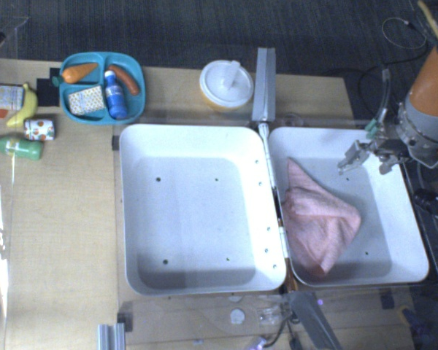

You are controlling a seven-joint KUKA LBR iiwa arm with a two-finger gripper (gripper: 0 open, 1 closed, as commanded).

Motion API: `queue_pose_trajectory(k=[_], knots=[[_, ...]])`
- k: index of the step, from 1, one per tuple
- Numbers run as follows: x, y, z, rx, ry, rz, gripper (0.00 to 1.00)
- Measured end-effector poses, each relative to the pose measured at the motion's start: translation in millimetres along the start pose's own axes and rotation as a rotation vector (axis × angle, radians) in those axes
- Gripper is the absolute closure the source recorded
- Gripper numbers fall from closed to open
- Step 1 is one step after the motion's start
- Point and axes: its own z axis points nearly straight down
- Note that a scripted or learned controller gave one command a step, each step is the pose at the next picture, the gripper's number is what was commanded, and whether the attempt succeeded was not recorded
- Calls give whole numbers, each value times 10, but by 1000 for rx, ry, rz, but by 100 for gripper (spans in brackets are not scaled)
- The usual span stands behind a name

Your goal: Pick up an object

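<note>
A crumpled pink cloth (317, 217) lies in the right bin (401, 261), against its left wall. My gripper (366, 157) hangs over the upper right part of that bin, up and to the right of the cloth and apart from it. Its fingers (348, 159) are spread open with nothing between them. The arm's orange band (432, 86) shows at the right edge.
The left bin (197, 206) sits beside the right one, with a metal divider post (263, 86) behind their seam. Behind the bins stand a white lidded bowl (226, 84) and a blue tray (102, 87) of toy food. Small items (22, 126) lie at far left.
</note>
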Motion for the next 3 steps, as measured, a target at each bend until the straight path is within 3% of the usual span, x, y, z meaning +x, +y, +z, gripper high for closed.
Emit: queue_pose_trajectory(k=[1,2,3], knots=[[300,-232,1483,1,0,-145,0],[191,977,1689,-16,-4,-235,0],[212,997,1568,-21,-3,-239,100]])
